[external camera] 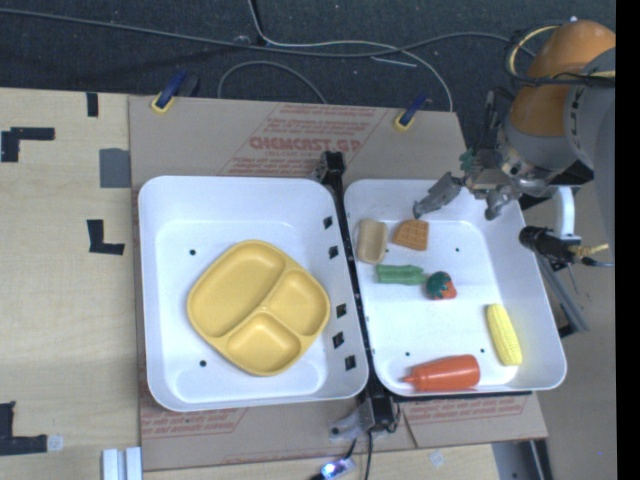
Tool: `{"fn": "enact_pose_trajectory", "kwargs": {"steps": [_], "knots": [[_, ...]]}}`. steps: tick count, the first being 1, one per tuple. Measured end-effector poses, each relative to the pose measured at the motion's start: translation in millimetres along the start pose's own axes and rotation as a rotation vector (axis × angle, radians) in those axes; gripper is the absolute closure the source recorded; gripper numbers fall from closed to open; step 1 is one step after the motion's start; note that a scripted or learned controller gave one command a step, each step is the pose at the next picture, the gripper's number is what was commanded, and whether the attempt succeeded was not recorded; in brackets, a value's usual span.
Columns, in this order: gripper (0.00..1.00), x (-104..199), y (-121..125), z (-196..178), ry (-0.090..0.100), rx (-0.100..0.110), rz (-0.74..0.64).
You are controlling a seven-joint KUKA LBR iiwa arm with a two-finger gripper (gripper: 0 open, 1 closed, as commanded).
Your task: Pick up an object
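Note:
The right bin point(520, 268) holds several toy foods: a tan piece point(371, 240), an orange waffle-like square point(410, 234), a green pod point(400, 275), a red-and-green berry point(440, 287), a yellow corn cob point(504, 333) and an orange-red carrot-like piece point(442, 372). My gripper point(465, 201) hangs over the bin's far edge, up and right of the waffle square. Its two fingers are spread apart with nothing between them.
The left bin point(165, 268) carries a yellow divided plate point(258, 306). Both bins rest on a cardboard sheet point(300, 133) held by blue-yellow clamps point(171, 92). Cables run across the dark floor behind. A black divider point(350, 278) with clips separates the bins.

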State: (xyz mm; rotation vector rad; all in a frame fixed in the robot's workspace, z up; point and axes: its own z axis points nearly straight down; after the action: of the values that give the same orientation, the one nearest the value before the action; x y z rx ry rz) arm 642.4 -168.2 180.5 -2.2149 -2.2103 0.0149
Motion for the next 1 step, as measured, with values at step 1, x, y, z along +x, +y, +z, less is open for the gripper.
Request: {"fn": "enact_pose_trajectory", "kwargs": {"steps": [1], "knots": [[0.00, 0.5, 3.3, -8.8, -0.002, -0.014, -0.003]]}}
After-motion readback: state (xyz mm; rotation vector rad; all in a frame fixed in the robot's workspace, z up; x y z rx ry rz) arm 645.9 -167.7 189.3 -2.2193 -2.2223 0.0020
